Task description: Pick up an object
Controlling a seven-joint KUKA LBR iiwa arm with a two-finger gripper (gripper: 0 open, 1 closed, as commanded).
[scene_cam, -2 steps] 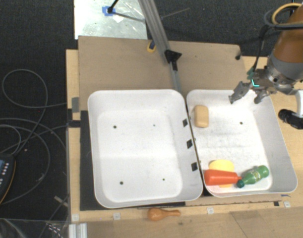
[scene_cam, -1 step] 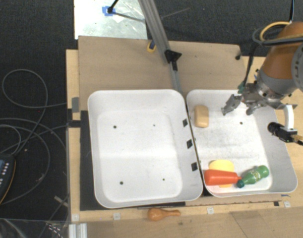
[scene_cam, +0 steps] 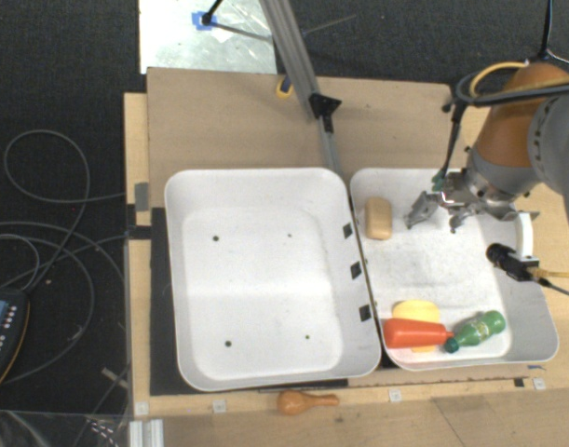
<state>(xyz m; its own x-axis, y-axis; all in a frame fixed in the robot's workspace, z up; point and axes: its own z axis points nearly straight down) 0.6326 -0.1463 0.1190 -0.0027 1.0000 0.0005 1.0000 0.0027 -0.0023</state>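
- At the far left, at nine o'clock, black cables (scene_cam: 42,212) loop over the dark floor; below them, at about eight o'clock, a handheld pendant (scene_cam: 3,329) with a lit screen lies at the edge
- The left bin (scene_cam: 265,189) sits on the wooden bench (scene_cam: 386,124), just left of centre; a few small dark spots mark its floor
- At six o'clock, on the bench strip in front of the bins, a tan pear-shaped object (scene_cam: 305,400) lies on its side; it is outside both bins
- A grey pole (scene_cam: 293,45) slants down from twelve o'clock to the seam between the bins
- The right bin (scene_cam: 545,343) touches the left one along that seam; at its eleven o'clock lies a tan block (scene_cam: 378,219); at its six o'clock a yellow piece (scene_cam: 418,312) touches an orange carrot-shaped piece (scene_cam: 413,333), and a green bottle (scene_cam: 475,331) lies just right of them
- The gripper (scene_cam: 442,214) hangs over the right bin at its one o'clock, near the tan block but apart from it; its two fingers are spread wide with nothing between them
- The arm (scene_cam: 531,133) enters at three o'clock, its orange band above the wrist
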